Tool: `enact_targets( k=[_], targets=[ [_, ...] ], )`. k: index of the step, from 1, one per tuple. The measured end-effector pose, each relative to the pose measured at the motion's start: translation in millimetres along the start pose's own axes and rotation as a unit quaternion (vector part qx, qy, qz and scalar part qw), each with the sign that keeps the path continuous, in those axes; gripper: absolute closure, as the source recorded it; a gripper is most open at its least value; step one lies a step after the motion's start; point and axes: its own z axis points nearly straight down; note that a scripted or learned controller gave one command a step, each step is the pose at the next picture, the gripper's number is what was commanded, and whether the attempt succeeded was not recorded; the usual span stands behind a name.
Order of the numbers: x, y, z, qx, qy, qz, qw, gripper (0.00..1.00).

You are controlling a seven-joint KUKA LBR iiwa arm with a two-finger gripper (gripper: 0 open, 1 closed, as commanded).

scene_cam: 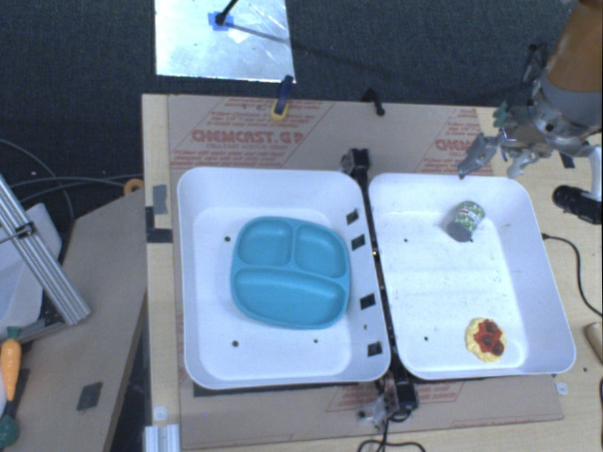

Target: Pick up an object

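Observation:
In the right bin (pixel 424 295) a small green and white can (pixel 465 219) lies on its side near the far edge. A little pizza-like toy (pixel 485 339), yellow with red topping, rests near that bin's front right corner. A blue divided plate (pixel 289 271) sits in the middle of the left bin (pixel 209 252). My gripper (pixel 492 166) hangs over the far rim of the right bin, just beyond and above the can. Its fingers are open and nothing is between them.
Black clips (pixel 362 243) join the two bins along the middle. A shiny metal sheet (pixel 224 24) lies beyond the bench at the top. An aluminium rail (pixel 38 252) and cables stand at the left. A cardboard base (pixel 254 135) lies under the bins.

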Motion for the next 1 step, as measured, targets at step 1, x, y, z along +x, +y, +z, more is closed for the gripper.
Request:
enact_targets(
  k=[1],
  targets=[
    [-14.8,-52.5,112.2,0.007,0.001,0.002,1.0,0.0]
  ],
)
